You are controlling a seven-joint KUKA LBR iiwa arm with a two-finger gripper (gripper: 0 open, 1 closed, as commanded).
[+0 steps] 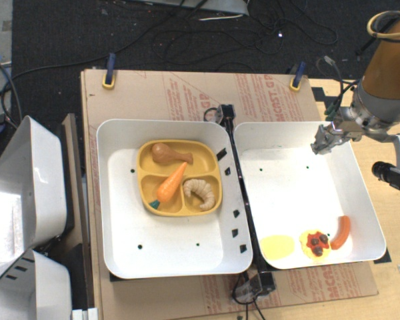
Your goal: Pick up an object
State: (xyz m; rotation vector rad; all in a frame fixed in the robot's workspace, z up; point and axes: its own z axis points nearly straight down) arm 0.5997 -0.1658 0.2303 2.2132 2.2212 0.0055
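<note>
My tool (325,141) hangs over the back right corner of the right bin (370,199); whether it is open or closed I cannot tell. The brown board (187,89) under both bins carries red printed lettering, mirrored and too faint to read. In the left bin (113,179) sits a glossy yellow divided plate (145,155) holding a brown drumstick (171,154), a tapered orange carrot (172,183) and a pale curled shrimp (200,193). Near the right bin's front edge lie a flat yellow disc (277,247), a knobbly red-and-orange piece (315,242) and a smooth orange sausage (341,232).
</note>
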